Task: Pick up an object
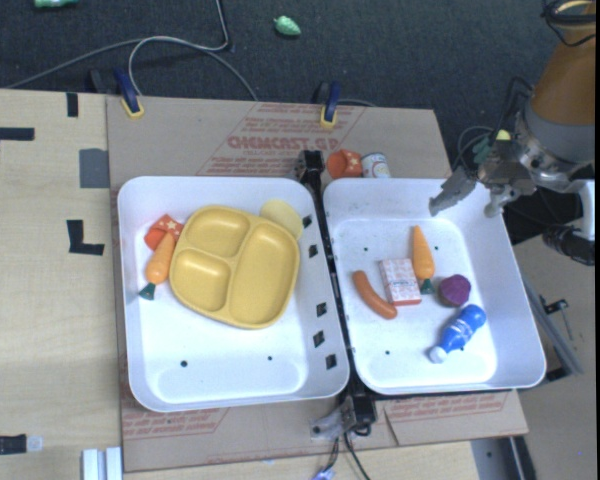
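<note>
White plastic makes up both shallow bins, which sit side by side on a sheet of brown cardboard (280,143) laid over a pale wooden bench (40,298).

The left bin (220,388) holds a yellow divided plate (235,266) with three compartments, lying near the middle and slightly tilted. A pale yellow rounded item (282,214) peeks out from behind the plate's upper right edge. Against the plate's left side lie a small red-orange toy (162,230) and, just below it, an orange toy carrot (158,266) with a green tip.

The right bin (500,368) holds five small things gathered near its centre. An orange carrot (422,252) stands nearly upright in the view. Just below and left of it lies a small pink and white box (399,281). Left of the box, touching or nearly so, is an orange-red sausage shape (374,295), lying slantwise. Right of the box is a purple rounded vegetable (454,290). Below that lies a blue bottle (457,332) with a white cap, tilted towards the lower left.

The gripper (472,196) hangs over the right bin's upper right corner, apart from all the objects. Its two grey fingers are spread apart, with nothing between them. The nearest object is the carrot in the right bin, below and to the left.
</note>
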Robot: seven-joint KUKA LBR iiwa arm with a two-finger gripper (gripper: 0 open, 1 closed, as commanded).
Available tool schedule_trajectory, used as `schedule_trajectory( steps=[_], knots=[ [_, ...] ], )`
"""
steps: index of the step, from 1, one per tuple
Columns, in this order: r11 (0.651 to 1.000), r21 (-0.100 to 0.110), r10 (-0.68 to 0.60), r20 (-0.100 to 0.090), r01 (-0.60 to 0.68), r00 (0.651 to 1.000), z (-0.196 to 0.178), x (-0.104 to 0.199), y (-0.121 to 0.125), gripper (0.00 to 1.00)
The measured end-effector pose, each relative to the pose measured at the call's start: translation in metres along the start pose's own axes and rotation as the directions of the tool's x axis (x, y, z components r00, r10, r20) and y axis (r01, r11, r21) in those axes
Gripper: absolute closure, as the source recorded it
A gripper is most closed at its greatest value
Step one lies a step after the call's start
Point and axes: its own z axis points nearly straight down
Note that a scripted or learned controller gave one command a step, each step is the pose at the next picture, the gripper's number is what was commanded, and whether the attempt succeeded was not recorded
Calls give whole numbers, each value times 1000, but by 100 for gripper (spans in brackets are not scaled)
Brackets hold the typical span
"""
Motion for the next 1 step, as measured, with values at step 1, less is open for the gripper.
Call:
schedule_trajectory(
  steps=[1],
  knots=[
    [1000, 3, 0, 0, 0, 1000, 110, -11, 30, 0]
  ],
)
